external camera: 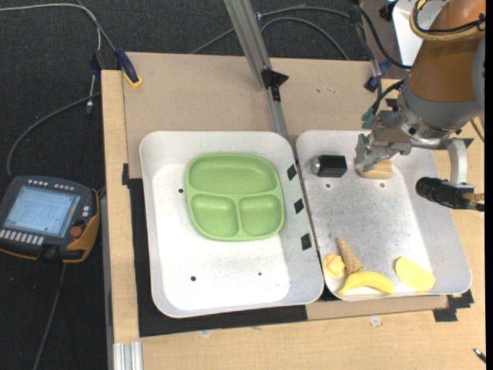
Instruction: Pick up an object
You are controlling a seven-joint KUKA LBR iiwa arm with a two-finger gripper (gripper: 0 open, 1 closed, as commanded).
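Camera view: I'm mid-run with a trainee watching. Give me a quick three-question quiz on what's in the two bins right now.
1. True or false: the green divided plate lies in the right bin.
2. Which item lies nearest the gripper? A) banana B) tan block C) yellow disc
3. Fill in: the small black object sits near the right bin's ____ left corner.

Key
1. False; it lies in the left bin.
2. B; the tan block is right at the gripper, while the banana and yellow disc lie along the near edge.
3. Far.
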